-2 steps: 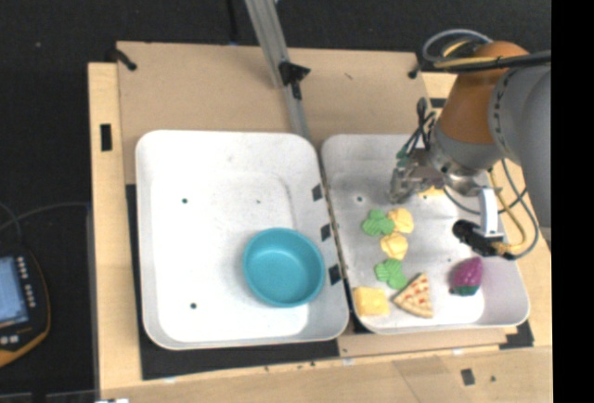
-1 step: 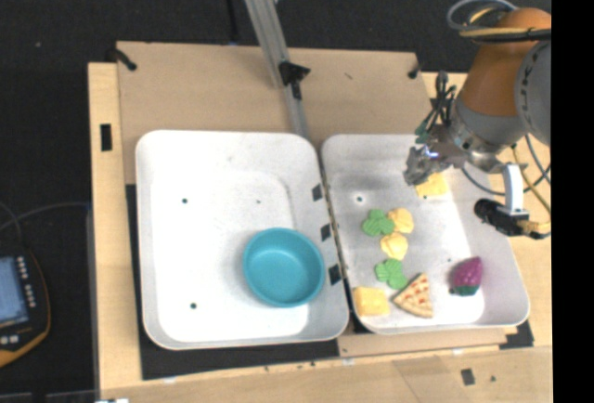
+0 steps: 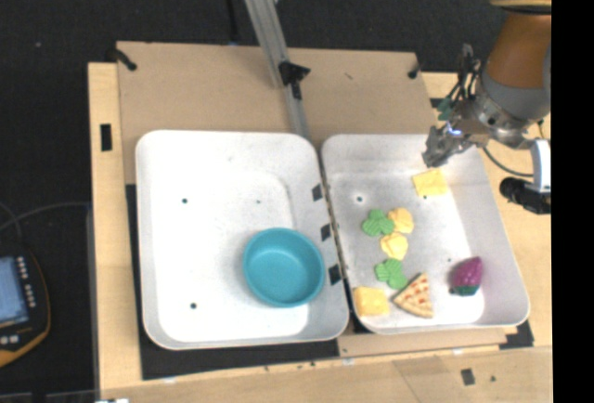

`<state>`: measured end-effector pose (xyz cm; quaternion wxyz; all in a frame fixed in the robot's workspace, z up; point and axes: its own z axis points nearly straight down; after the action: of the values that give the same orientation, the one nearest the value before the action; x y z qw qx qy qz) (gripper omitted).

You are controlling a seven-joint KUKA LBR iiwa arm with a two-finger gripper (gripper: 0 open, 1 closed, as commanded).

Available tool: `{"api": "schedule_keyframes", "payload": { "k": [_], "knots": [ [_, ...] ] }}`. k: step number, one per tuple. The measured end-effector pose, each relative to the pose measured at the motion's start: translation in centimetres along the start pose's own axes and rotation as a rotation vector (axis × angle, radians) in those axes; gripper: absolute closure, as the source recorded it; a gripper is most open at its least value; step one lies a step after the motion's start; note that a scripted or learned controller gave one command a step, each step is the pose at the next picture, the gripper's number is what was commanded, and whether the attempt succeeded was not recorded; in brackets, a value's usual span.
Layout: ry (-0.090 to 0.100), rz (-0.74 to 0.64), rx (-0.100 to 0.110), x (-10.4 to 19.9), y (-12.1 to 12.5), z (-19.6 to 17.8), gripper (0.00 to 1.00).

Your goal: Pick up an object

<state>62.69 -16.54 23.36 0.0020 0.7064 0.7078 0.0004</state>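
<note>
The end effector (image 3: 438, 150) of the grey arm with the orange band (image 3: 518, 48) is seen low over the far part of the right shallow white bin (image 3: 492, 206), close to that bin's far rim; whether it is open or closed cannot be told from this view, and nothing can be made out within it. Just beside the end effector, on its near side, a flat pale yellow square piece (image 3: 430, 183) is lying on the bin floor; whether the two touch cannot be told. Nearer the camera and to the left of the end effector, a green leafy toy piece (image 3: 376, 225) and a small yellow rounded piece (image 3: 401, 221) are found touching each other, with a second yellow rounded piece (image 3: 394, 246) just below them. Farther from the end effector, toward the near rim, a second green leafy piece (image 3: 391, 273), a yellow block-shaped piece (image 3: 371, 301) and an orange triangular pizza-slice toy (image 3: 414, 295) are grouped closely together. A purple rounded toy with a green base (image 3: 466, 276) is set apart from them, well below the end effector near the bin's right side. Well away to the left of the end effector, in the left shallow white bin (image 3: 186, 169), a round teal plastic bowl (image 3: 282, 266) is placed upright near the bin's near right corner. Both bins are carried by a tan surface (image 3: 213, 85).
</note>
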Motion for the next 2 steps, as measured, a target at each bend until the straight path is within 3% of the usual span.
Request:
{"api": "schedule_keyframes", "payload": {
  "k": [1, 2],
  "knots": [
    [0.001, -0.001, -0.003, -0.1, 0.1, -4.1, 1.0],
    [0.002, -0.004, 0.001, 5.4, -0.7, -3.6, 1.0]
  ]
}}
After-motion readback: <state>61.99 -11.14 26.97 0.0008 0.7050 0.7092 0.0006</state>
